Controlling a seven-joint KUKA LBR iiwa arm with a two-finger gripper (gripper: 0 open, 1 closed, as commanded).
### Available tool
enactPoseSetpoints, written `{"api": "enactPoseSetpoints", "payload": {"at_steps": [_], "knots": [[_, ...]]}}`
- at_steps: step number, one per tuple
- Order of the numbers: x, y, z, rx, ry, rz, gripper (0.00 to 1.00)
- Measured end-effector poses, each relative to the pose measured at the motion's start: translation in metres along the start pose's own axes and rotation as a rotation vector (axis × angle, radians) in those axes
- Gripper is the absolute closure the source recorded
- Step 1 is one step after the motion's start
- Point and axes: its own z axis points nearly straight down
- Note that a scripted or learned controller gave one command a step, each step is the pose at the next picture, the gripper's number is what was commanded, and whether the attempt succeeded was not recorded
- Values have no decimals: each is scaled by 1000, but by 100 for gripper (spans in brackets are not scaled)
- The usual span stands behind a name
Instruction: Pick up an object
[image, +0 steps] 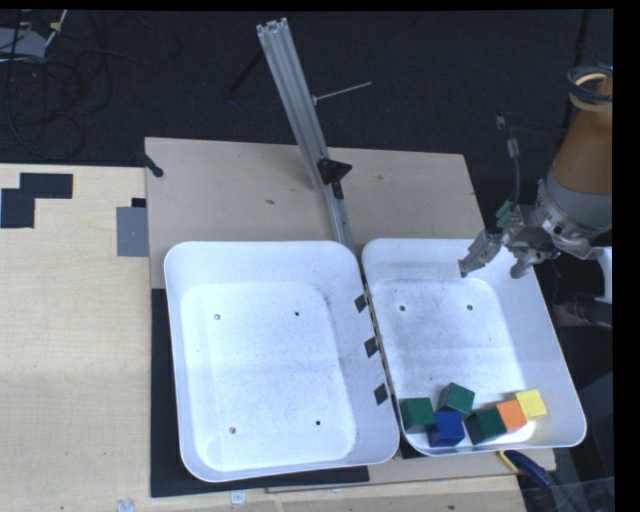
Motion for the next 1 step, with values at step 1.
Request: {"api": "enactPoseSetpoints", "payload": {"at_steps": [1], "knots": [[-3, 53, 120, 7, 3, -1, 0]]}}
